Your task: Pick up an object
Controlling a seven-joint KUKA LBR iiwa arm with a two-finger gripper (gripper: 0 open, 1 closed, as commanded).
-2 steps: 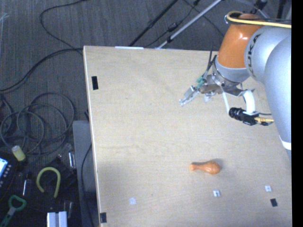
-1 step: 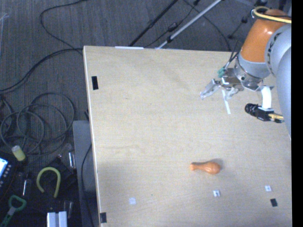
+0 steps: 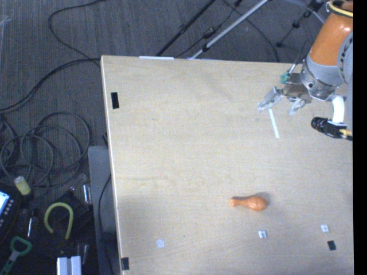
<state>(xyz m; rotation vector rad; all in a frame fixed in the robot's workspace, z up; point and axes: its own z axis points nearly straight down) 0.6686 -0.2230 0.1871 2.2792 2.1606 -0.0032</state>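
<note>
At about two o'clock on the desk point(image 3: 189, 153), near its right side, the gripper point(image 3: 282, 102) is hanging over the pale wooden top with its fingers point(image 3: 267, 103) spreading wide apart and gripping nothing. A thin white stick point(image 3: 273, 124) is lying just below the fingers, slanting down toward five o'clock from them; whether it is touching a fingertip cannot be told. The arm point(image 3: 331, 44), grey with its orange band, is coming in from the upper right corner, and a black and yellow part point(image 3: 330, 126) is sticking out beneath it at three o'clock.

The thing to pick, a small orange pear-shaped object point(image 3: 250, 203), is lying on its side toward five o'clock on the desk, well apart from the gripper, its narrow end pointing to nine o'clock. Bare wood is spreading out all around it, with plenty of room toward the left edge and the far edge.

A black mark point(image 3: 115, 100) is sitting near the left edge at ten o'clock, and small square tags point(image 3: 262, 234) are dotting the near side between five and six o'clock, close to the orange object but apart from it.

Beyond the desk's left edge, black cables point(image 3: 40, 148) are looping over the grey floor point(image 3: 51, 50) at nine o'clock, and a yellow-green hook point(image 3: 59, 216) is lying at seven o'clock. Tripod legs point(image 3: 241, 13) are crossing the floor past the far edge at twelve o'clock.
</note>
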